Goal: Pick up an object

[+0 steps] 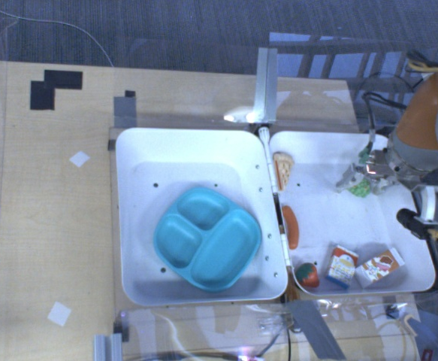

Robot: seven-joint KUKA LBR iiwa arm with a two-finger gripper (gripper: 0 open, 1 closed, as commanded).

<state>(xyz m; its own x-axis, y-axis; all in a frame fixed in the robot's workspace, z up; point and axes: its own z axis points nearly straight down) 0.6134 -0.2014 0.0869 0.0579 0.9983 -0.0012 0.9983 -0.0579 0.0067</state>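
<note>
Green item (360,189): small, bright green, ragged outline, poss. leafy toy veg; too small to ID for sure. Lies in R bin (320,153), toward its 2 o'clock part, right under the gripper (359,177). Gripper tips sit at/over the green item, touching or nearly so; can't tell if it's actually between them, and can't tell if gripper is open or closed, metal parts blur together.

Arm (429,122) comes in from 3 o'clock, orange band above grey wrist, black cables looping at its 12 and 5 o'clock.

Other stuff in R bin: waffle-textured tan piece (282,170) at 10 o'clock, beside the dividing wall; red-orange sausage shape (291,226) at 8 o'clock, along the same wall; small red/green round fruit or veg (306,274) at 7 o'clock corner; two small cartons at 5–6 o'clock, one red/blue (342,265), one white/red (379,266), just beside each other, both lying tilted. All well apart from the green item.

L bin (140,156): blue divided plate (207,237), 3 compartments, sits toward 5 o'clock of bin, nothing in it.

Worktop (46,201): light wood, black tape marks at 11 o'clock, a few pale squares at 9 and 7 o'clock. Metal bracket (266,81) at 12 o'clock betw. the bins.
</note>
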